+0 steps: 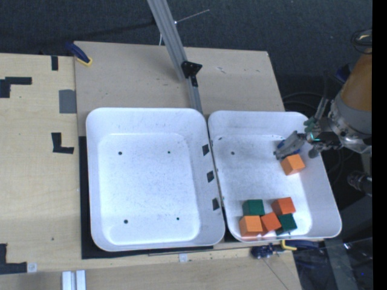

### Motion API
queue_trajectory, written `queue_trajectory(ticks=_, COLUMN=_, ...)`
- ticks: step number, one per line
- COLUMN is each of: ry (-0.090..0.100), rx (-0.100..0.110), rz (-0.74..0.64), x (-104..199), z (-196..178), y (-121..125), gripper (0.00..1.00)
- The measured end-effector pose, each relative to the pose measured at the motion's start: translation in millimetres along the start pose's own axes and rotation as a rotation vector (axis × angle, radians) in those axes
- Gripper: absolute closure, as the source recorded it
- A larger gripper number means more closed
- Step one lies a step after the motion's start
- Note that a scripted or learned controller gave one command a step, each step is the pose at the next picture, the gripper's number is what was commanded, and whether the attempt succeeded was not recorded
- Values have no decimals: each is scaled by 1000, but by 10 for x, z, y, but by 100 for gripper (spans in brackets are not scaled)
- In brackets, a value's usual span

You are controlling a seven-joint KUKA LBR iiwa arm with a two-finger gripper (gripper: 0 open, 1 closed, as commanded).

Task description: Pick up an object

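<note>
Camera view, looking down at a slant: the grey arm with its orange band (pixel 361 83) enters at the far side of the right-hand shallow white bin (pixel 242 122); the two-finger gripper (pixel 295 145) sits over that bin's far right part, near its right wall; whether its claw is apart or together cannot be told at this resolution. A small orange cube (pixel 293 164) lies just below the gripper, touching or nearly touching it, and the view does not show it between the claw parts. At the near edge of the same bin a cluster rests together: a green cube (pixel 253 207), an orange block (pixel 283 205), a second orange block (pixel 250 225), a third orange block (pixel 270 222) and a dark green block (pixel 287 223). The left-hand shallow white bin (pixel 97 125) adjoins the right-hand bin along its left wall.
</note>
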State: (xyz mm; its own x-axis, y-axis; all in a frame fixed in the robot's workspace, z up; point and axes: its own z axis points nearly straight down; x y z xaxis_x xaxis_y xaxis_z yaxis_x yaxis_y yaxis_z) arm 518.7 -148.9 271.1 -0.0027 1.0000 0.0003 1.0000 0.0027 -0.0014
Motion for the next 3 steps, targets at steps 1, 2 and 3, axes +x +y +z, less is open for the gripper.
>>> queue_trajectory(ticks=1, ry=0, rx=0, rz=0, x=-2, z=-1, y=0, gripper=0)
queue_trajectory(ticks=2, ry=1, rx=5, rz=1, x=107, z=539, y=-23, gripper=0)
queue_trajectory(ticks=3, ry=1, rx=7, rz=2, x=108, z=1123, y=-132, gripper=0)
